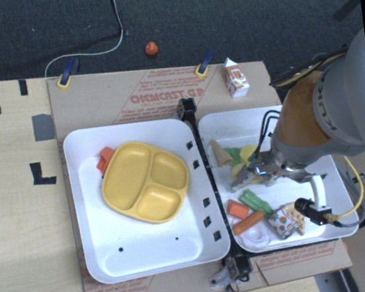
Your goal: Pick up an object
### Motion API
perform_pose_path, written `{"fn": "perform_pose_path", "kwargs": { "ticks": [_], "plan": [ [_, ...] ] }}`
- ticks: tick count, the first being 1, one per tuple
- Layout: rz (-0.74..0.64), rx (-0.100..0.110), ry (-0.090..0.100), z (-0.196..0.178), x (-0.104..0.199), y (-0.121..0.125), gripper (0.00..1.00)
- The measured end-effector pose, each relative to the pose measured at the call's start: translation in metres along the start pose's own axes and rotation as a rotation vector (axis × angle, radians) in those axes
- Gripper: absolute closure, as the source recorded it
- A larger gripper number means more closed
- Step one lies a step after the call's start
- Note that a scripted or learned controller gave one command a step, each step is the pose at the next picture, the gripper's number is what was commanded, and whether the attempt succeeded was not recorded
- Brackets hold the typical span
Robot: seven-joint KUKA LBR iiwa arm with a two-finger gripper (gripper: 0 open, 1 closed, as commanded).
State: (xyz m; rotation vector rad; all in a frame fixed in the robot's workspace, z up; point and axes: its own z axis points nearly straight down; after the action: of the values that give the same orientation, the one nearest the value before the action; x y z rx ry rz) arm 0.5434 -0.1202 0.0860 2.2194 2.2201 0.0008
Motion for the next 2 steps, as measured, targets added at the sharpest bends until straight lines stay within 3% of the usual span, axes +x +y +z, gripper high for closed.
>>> {"fn": "perform_pose_path", "kwargs": {
  "ticks": [1, 2],
  "plan": [
    [-0.009, -0.013, 0.0, -0.106, 0.043, 0.084, 0.0],
    [0.006, 0.018, 0.004, -0.008, 0.005, -0.012, 0.0]
  ]
}}
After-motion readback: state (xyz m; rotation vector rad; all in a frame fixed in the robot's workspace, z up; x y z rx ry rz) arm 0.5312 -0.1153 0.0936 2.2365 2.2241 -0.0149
